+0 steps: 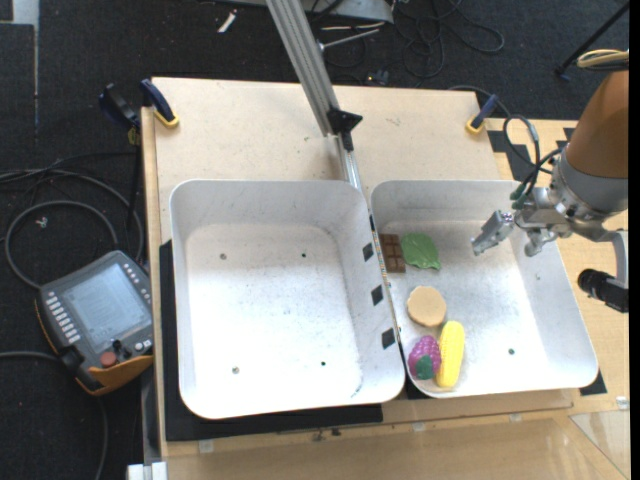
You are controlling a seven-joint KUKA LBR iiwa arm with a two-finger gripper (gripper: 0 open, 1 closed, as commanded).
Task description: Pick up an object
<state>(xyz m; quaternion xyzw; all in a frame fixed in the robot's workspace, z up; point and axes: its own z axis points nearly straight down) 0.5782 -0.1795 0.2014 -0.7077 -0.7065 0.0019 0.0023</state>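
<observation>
In the right bin point(540, 308), nearest the camera, a yellow corn cob point(451, 353) lies touching a purple grape bunch point(424, 356) at the bin's front-left corner, with a tan round cookie point(427, 306) just behind them. Farther back along that bin's left wall sit a brown chocolate bar point(392, 252) and a green leaf point(420, 251). Above the bin's back right part hangs the claw point(510, 233), spread and pinching nothing.

Corn cob point(451, 354), yellow, flat in right bin's point(560, 318) near corner

No legible text or labels.
</observation>
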